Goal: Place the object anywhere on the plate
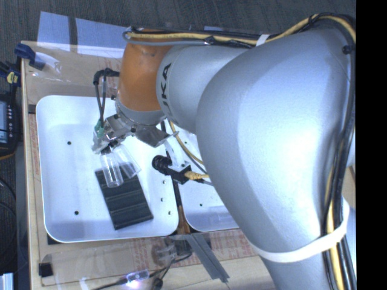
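In the left bin (54, 180) lies a dark ribbed rectangular slab (126, 203), flat and slanted, near the bin's front right. My gripper (119, 168) hangs just above the slab's far end. Its two clear fingers (110, 169) stand apart, and I see nothing between them. The grey arm with its orange band (140, 77) reaches in from the right and covers most of the right bin. I cannot make out any other loose object in the bins.
A corner of the right bin (208, 222) shows under the arm. Black and yellow cabling (175, 173) hangs by the wall between the bins. Brown bench board (72, 65) surrounds the bins, with small fixtures at the front edge (169, 252).
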`<state>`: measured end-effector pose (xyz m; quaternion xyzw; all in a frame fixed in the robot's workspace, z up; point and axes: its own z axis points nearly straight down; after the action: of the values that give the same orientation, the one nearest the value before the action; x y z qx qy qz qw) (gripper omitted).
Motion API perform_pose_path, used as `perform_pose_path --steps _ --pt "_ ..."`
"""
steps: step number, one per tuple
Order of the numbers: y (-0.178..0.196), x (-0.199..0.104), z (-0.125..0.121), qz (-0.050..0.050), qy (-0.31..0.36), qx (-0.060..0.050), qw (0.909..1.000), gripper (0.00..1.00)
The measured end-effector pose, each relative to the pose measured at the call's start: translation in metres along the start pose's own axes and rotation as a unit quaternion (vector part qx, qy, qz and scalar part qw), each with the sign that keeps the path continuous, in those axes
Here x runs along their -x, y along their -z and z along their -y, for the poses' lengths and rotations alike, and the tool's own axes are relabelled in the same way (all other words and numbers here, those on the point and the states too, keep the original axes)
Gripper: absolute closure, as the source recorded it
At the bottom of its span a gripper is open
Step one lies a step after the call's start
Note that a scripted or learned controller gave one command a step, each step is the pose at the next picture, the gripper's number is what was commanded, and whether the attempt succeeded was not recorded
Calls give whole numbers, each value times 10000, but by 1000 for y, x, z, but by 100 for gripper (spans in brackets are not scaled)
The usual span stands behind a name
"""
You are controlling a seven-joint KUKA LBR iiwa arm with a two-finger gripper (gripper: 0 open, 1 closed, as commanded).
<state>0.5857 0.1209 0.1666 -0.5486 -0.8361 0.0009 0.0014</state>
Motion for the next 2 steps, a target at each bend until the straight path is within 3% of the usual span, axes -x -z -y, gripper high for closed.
perform_pose_path --steps 1,2 --pt "-75 25 -12 -1 -1225 -12 9925 100" --pt "-74 15 12 -1 -3838 13 9234 100"
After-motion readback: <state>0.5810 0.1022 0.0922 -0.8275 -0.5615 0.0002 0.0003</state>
